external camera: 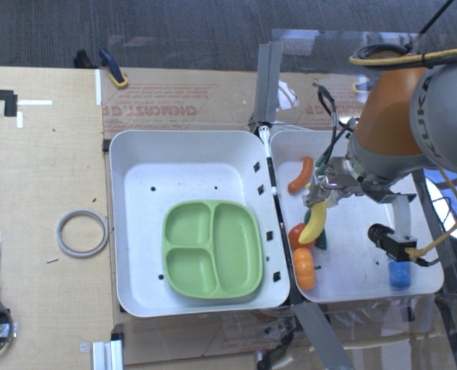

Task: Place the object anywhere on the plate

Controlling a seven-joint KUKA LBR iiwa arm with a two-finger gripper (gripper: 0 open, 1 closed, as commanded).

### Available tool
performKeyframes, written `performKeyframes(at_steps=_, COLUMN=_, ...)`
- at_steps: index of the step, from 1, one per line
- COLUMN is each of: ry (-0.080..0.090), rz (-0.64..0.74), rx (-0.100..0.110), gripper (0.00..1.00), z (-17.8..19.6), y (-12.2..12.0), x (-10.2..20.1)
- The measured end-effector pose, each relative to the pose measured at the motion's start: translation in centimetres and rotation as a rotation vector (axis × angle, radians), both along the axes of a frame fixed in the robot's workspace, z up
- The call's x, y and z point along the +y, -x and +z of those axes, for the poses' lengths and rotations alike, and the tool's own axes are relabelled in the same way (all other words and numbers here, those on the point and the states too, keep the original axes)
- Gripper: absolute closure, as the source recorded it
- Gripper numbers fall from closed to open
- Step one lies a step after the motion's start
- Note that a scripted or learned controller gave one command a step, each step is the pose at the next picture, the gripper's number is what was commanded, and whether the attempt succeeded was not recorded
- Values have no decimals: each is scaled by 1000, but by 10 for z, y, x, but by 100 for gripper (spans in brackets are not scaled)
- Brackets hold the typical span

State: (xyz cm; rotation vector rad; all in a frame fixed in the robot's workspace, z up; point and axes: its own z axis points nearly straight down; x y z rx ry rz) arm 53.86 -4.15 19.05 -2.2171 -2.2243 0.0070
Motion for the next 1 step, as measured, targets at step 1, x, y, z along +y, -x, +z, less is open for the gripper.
performKeyframes(at_steps=1, ry=-1, rz=-3, rx=0, gripper=100, z=19, y=49, x=88)
